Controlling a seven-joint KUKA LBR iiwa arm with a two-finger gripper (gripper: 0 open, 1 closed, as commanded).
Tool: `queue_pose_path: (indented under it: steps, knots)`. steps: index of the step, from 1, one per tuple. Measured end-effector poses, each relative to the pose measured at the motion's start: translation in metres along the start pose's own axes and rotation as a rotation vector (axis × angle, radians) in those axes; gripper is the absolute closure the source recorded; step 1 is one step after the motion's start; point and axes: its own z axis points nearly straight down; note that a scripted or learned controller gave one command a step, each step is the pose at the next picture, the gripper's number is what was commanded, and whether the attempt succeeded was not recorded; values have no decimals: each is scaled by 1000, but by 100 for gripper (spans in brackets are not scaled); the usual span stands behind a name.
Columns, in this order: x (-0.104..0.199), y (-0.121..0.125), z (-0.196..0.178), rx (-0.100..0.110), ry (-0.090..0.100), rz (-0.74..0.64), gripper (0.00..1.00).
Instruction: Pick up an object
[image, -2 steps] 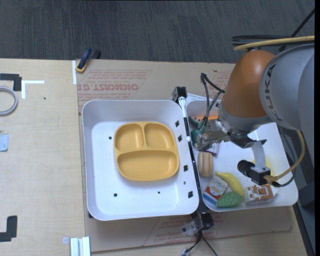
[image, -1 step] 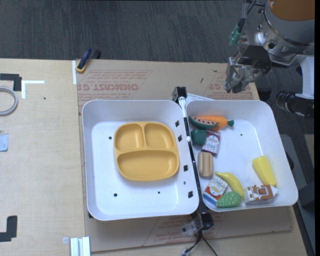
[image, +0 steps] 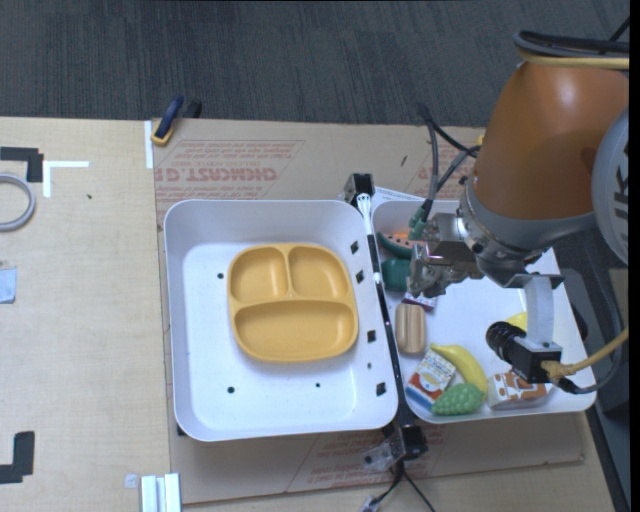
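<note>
**Crowded right bin invites a missed grasp**

The left bin (image: 190, 300) holds a yellow divided plate (image: 293, 302). In the right bin (image: 470, 305), the tool (image: 428, 272) hangs above a tan bread-like piece (image: 410, 327); whether it grips anything I cannot tell. The banana (image: 462, 364) and green item (image: 456, 400) lie near; descending off-centre could nudge the pieces aside.

A robotics lab; taped cardboard (image: 230, 165) under two white bins (image: 185, 300), black marker tape (image: 20, 165) on the bench.
</note>
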Motion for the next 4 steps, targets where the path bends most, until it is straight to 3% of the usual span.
queue_pose_path:
  steps: [1, 3, 4]
  knots:
    - [54, -4, 111, 1, 1, -104, 100]
    - [53, -1, 92, 0, 0, -101, 100]
    - [43, 11, -60, -3, 0, -343, 100]
